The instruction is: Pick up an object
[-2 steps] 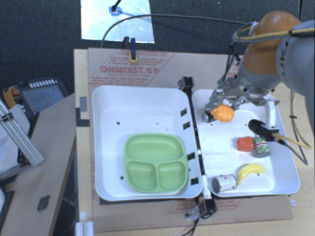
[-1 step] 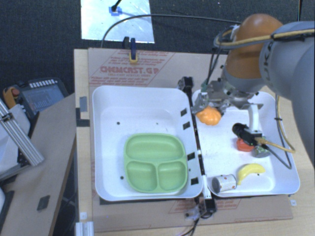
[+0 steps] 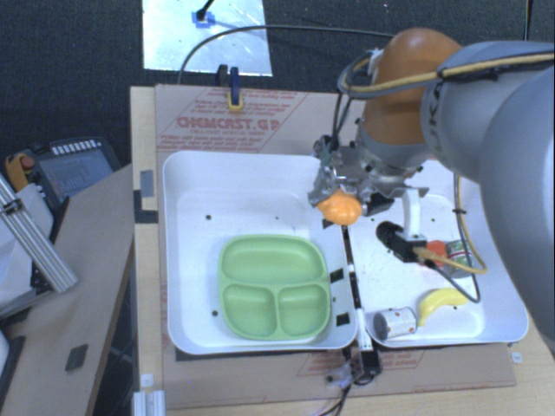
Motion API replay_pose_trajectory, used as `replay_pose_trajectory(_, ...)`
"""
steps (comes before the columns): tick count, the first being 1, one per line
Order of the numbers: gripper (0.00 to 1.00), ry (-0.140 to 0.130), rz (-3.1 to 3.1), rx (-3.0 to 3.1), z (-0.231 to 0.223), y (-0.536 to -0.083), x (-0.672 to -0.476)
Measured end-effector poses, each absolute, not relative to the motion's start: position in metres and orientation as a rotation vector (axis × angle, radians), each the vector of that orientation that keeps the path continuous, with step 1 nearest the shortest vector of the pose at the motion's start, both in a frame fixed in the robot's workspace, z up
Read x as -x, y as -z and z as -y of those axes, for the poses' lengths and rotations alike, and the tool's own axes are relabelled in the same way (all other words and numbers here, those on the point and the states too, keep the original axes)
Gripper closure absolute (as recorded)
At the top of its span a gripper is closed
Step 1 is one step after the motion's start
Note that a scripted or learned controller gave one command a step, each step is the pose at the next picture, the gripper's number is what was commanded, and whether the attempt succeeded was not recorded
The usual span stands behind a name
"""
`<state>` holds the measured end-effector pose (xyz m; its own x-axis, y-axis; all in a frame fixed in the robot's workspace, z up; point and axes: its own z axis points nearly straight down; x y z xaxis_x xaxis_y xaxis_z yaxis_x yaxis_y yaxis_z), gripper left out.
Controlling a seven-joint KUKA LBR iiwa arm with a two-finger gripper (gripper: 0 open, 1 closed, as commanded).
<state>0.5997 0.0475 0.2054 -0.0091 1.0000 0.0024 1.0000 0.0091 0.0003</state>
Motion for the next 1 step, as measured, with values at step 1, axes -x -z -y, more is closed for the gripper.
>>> replay_pose_trajectory(1, 1.0, 0.003, 2.231, 2.209, -0.097, -0.2102, -0.5868)
